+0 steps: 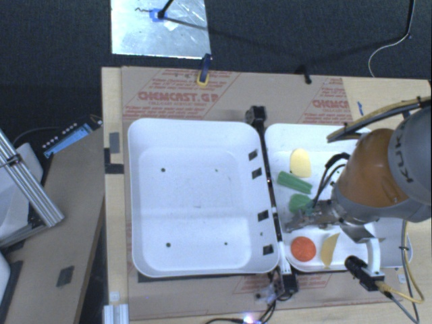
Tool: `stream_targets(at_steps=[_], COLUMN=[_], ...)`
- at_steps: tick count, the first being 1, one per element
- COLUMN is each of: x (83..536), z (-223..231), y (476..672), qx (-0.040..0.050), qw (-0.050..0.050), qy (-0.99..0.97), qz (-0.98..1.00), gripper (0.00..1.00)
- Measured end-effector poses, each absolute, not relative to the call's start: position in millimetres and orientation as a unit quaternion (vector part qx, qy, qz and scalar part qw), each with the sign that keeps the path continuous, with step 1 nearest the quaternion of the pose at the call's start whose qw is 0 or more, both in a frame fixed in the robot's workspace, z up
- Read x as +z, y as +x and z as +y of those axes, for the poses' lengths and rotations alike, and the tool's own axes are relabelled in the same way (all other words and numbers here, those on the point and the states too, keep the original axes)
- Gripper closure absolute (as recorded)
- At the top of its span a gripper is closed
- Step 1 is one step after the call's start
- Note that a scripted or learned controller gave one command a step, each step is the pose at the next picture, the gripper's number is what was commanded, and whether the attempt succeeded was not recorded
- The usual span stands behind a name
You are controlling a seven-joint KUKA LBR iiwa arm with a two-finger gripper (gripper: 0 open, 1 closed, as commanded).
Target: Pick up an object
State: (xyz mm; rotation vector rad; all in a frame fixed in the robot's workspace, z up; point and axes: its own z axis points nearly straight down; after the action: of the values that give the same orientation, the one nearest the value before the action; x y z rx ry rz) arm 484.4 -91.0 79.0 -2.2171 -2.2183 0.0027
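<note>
Camera view: pincer [297, 218] state unclear, by green block [295, 182], orange disc [304, 249], yellow egg [300, 161].

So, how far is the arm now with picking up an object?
Done: the arm has reached into the right bin, and its gripper sits low by the green objects. In hand: nothing visibly lifted. Left: grasp and raise one; the yellow object and the orange disc lie in the bin.
</note>
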Motion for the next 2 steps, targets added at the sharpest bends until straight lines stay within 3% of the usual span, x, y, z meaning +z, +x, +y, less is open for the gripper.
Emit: stream_targets(at_steps=[1, 2], x=[85.5, 95.4], z=[-95.5, -95.8], y=[567.2, 563.9], qx=[-0.0026, -0.0013], qw=[-0.004, -0.001], qy=[-0.705, -0.706], qz=[-0.709, -0.709], gripper=[0.00, 1.00])
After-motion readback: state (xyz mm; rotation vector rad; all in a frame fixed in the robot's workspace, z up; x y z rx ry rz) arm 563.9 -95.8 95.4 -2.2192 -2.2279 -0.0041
